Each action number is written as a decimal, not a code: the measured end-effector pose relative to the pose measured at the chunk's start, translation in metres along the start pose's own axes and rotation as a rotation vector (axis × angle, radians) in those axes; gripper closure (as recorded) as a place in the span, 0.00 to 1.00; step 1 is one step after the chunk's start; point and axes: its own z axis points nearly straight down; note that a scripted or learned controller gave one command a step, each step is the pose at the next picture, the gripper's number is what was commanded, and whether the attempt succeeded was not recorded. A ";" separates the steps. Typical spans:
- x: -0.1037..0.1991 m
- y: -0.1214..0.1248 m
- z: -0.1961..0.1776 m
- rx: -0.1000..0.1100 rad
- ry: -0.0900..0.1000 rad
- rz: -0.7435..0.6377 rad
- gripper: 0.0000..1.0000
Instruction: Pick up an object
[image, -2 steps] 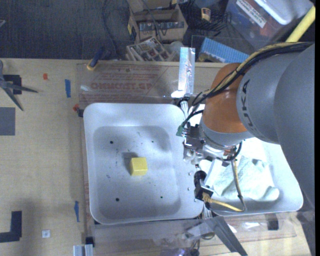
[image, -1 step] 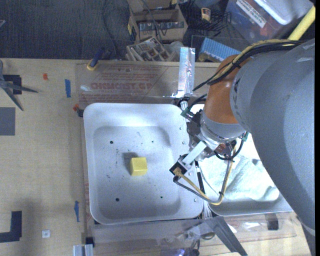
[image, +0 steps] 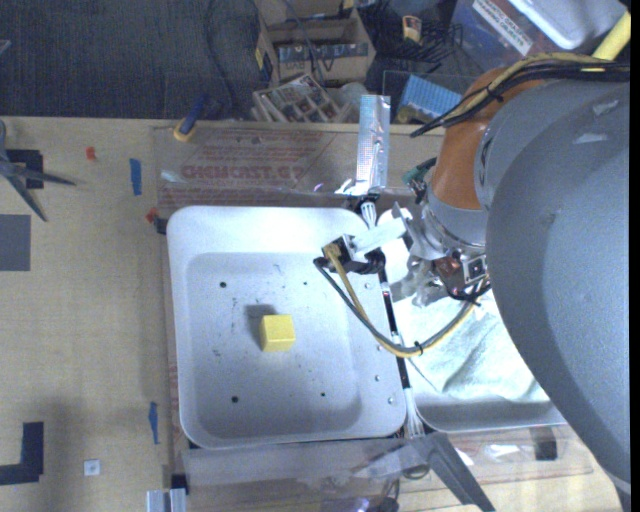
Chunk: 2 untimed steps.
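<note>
Arm (image: 560, 200): grey body with an orange band, nearest the camera, reaching in from the right and covering most of the right bin.
Claw (image: 420, 280): above the right edge of the left bin, where the two bins meet, nearer the far edge than the near one.
Claw state: cannot tell; its working end is hidden under the wrist. Nothing is seen in its grasp.
Yellow block (image: 278, 332): the one loose item seen, lying on the floor of the left bin near its middle, slightly toward the near edge. It sits well apart from the claw and touches no wall.
Left bin (image: 190, 240): shallow, white, rounded corners, with a few dark specks on its floor.
Right bin (image: 470, 415): only its near-left corner and part of a pale, shiny floor can be seen.
Surface (image: 80, 300): light wood, with short blue tape marks (image: 135, 177) left of the left bin.
</note>
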 end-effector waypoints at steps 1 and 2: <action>0.020 -0.008 -0.050 -0.001 0.004 0.167 1.00; 0.038 -0.033 -0.097 -0.002 0.005 0.185 1.00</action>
